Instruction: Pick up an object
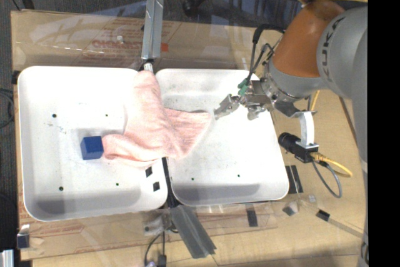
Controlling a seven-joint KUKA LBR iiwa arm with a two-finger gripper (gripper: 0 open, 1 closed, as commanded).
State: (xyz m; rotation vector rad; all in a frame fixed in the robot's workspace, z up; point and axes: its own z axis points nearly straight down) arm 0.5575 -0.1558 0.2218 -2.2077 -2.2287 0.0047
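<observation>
A pink cloth (164, 125) is seen draped over the divider between the left bin (37, 134) and the right bin (262, 166) on the counter (81, 40), with a blue cube (92, 147) lying just beside its edge in the left bin. The gripper (220, 110) is poised over the right bin, near the cloth's right edge; whether its fingers are spread or pressed together cannot be told. Nothing is seen held, so the pick is judged not yet made: an object remains to be grasped and lifted.
</observation>
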